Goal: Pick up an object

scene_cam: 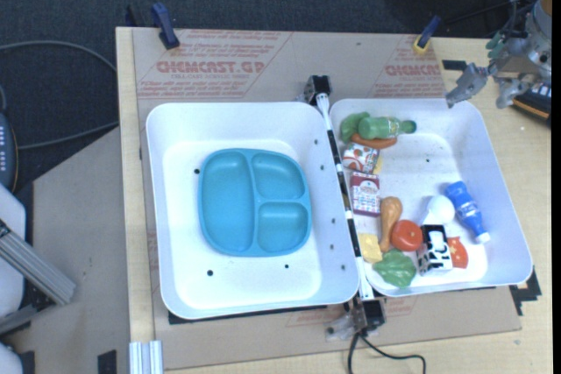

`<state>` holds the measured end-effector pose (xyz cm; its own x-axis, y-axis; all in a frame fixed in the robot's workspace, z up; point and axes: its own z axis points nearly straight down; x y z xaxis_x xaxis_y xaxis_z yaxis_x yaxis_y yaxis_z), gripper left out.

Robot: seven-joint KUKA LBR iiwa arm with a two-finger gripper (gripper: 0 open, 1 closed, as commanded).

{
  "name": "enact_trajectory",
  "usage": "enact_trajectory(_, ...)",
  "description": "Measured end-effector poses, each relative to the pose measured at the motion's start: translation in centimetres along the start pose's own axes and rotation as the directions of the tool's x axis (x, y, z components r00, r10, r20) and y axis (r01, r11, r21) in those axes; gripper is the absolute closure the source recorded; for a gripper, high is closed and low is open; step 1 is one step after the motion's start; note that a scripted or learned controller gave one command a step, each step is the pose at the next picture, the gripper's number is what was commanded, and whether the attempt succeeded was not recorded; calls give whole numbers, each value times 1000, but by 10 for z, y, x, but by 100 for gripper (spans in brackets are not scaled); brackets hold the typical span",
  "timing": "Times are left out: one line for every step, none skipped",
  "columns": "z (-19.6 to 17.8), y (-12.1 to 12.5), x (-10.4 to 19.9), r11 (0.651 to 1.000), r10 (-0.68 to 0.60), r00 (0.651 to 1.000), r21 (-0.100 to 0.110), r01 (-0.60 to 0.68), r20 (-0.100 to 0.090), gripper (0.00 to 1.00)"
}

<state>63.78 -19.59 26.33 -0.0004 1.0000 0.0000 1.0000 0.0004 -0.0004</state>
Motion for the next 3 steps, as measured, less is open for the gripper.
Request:
enact_trajectory(133, -35, -28, 1000, 1, 1000, 3, -1, -1, 0)
enact_trajectory(178, -80, -12, 1000, 1, 1000, 1, -1, -1, 0)
enact_trajectory(168, -79, -12, 1000, 1, 1000, -2, -1, 1, 100)
